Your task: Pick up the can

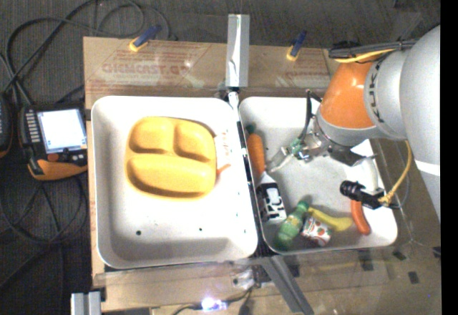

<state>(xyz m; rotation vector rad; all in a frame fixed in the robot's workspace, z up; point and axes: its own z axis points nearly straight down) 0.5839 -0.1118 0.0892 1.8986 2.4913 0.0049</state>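
Can waiting in the right-hand bin, arm above it

The can (pixel 315 232) lies tipped near the bin's (pixel 390 235) front wall, right of the green bottle (pixel 289 226); light, stiff, slippery, likely best pinched across its round sides. The gripper (pixel 295 151) hovers behind; finger state I cannot tell.

Two shallow white bins side by side. Left bin (pixel 107 235) holds a yellow sectioned plastic tray (pixel 172 156). In the right bin (pixel 386 235), left of the gripper (pixel 286 152): orange carrot (pixel 255 152). Below the gripper: black-and-white can (pixel 270 201), green bottle (pixel 291 224), yellow banana (pixel 330 219).
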